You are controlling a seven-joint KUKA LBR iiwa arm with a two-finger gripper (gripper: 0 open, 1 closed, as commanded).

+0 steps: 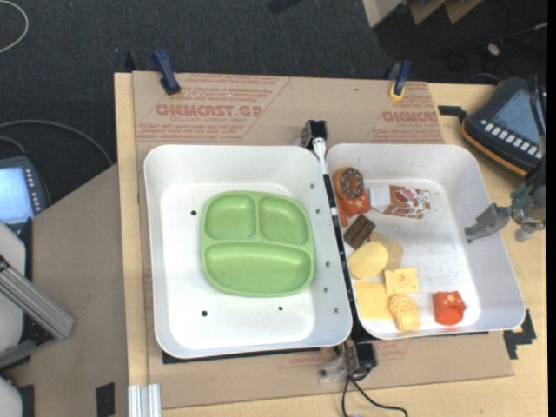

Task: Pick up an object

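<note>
The right bin (452, 176) holds several toy food items along its left and front sides. Among them are a brown ringed donut (350, 181) on a red piece (354, 205), a white and brown packet (407, 200) and a dark chocolate bar (358, 230). There are also a round yellow piece (368, 260), a cheese wedge (401, 280), a ridged cracker (405, 313) and a small red piece (448, 307). My gripper (485, 225) hangs low over the bin's right side, apart from all the items, with nothing seen in it.
The left bin (174, 189) holds a green divided plate (257, 243). A black bar (328, 194) runs between the bins. A dark handheld unit (508, 129) lies on the bench at the far right. Blue clamps (165, 70) hold the board's back edge.
</note>
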